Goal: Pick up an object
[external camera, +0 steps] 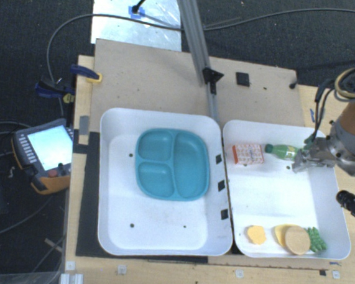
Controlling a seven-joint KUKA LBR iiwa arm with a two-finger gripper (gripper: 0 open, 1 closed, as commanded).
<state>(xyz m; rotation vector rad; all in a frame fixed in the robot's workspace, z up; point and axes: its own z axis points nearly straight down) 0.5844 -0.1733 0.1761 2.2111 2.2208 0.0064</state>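
In the right bin (321, 202) a small green bottle (281, 151) lies on its side near the far wall. Just left of it lies a red-and-white patterned box (247, 154). My gripper (303, 159) hangs low at the bottle's right end, touching or nearly touching it; the wrist hides the contact. Along the bin's near edge sit a small yellow disc (256, 234), a larger tan disc (296, 239) and a green leafy piece (316, 240).
The left bin (113, 226) holds a teal divided plate (172, 164). A metal pole (197, 37) slants over the board behind the bins. A handheld pendant (44, 153) and cables lie off the bench at the left.
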